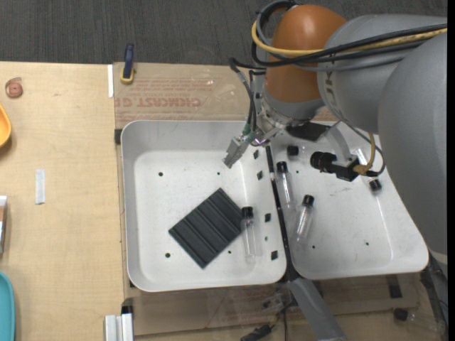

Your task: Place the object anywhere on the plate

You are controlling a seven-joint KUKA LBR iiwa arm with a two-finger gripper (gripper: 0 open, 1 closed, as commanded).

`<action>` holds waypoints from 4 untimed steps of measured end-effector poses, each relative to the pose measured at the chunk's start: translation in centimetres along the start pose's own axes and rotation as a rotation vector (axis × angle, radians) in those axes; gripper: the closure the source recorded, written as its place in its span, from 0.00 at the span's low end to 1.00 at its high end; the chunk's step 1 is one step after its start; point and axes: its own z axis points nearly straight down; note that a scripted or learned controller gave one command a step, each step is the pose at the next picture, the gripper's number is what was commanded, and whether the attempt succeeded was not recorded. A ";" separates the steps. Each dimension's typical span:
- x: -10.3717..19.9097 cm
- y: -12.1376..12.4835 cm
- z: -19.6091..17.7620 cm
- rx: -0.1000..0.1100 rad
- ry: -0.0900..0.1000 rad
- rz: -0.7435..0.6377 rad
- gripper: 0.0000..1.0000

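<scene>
I am seeing the pincer (238, 150) hovering above the left bin (142, 190) near the black plate (207, 227); I cannot tell its state.

Robotics laboratory test cell. A grey industrial arm (384, 69) with an orange band and exposed cabling reaches over two shallow white bins (142, 212) set side by side on a bench. The bins rest on a cardboard sheet (170, 98) clamped by a blue clip (128, 61); a plywood worktop (57, 190) adjoins, above dark carpet (106, 13).
</scene>
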 end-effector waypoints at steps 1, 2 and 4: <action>-0.1 0.0 -0.9 0.000 -0.002 -0.002 1.00; 0.5 5.2 -1.7 -0.003 -0.001 -0.268 1.00; 8.7 9.2 -13.6 -0.003 -0.002 -0.400 1.00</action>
